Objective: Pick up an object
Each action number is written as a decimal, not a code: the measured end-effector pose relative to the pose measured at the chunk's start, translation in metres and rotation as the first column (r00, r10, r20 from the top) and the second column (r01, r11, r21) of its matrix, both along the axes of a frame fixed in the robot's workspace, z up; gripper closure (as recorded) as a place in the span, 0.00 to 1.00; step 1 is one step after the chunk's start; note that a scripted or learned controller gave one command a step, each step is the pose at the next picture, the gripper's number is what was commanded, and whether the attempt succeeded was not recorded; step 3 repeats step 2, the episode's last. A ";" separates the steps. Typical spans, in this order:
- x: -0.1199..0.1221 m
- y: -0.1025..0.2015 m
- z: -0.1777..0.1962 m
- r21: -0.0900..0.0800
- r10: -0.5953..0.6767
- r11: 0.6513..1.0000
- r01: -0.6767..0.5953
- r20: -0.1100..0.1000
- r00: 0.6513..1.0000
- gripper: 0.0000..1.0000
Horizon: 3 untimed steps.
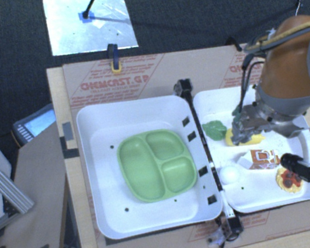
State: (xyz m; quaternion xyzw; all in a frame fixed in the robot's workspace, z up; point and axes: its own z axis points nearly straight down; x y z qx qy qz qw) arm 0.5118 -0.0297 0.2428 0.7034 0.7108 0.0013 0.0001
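My gripper [242,133] hangs low over the right bin [216,97], in its middle. It is directly above a yellow object [250,140] that pokes out from under it. A green crumpled object [215,129] lies just to the gripper's left. A white ball [230,174] rests near the bin's front left. An orange-and-white packet [261,158] lies in front of the gripper. A round yellow-and-red toy [288,181] sits at the front right. Whether the gripper touches the yellow object is hidden.
The left bin [99,159] holds a pale green divided plate [156,164]. A black divider [200,142] runs between the two bins. The arm's orange band [290,68] and grey wrist cover the right bin's back right part.
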 end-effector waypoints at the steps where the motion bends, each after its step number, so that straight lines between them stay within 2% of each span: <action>1: 0.001 0.060 -0.014 0.001 0.000 1.000 0.000 -0.002 1.000 1.00; 2: 0.008 0.111 -0.027 0.000 0.000 1.000 0.000 -0.002 1.000 1.00; 3: 0.008 0.111 -0.027 0.000 0.000 1.000 0.000 -0.002 1.000 1.00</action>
